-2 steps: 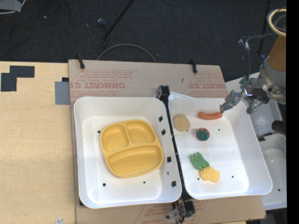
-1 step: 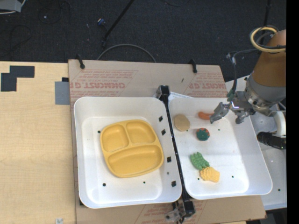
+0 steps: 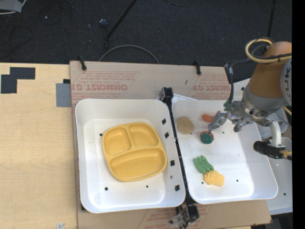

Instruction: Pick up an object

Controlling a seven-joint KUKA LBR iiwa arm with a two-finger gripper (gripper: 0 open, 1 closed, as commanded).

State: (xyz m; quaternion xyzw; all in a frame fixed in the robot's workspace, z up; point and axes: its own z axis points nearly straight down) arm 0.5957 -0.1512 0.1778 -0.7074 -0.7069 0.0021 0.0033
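Observation:
My gripper [image 3: 227, 123] hangs low over the back of the right bin [image 3: 259, 187], open, with nothing between its fingers. Just left of it lies a small orange-red piece [image 3: 207, 118]. A round teal-green toy [image 3: 207, 137] sits a little below and left of the left finger [image 3: 217, 121], apart from it. A tan round piece [image 3: 185, 125] rests near the bin's left wall. Toward the front lies a green and yellow corn-like toy [image 3: 208, 171].
The left bin [image 3: 90, 175] holds a yellow divided plate [image 3: 135, 150]. A black divider rail [image 3: 174, 142] runs between the bins. The arm's grey body with its orange band [image 3: 267, 80] stands over the right bin's back right corner. A cardboard sheet [image 3: 143, 80] lies behind.

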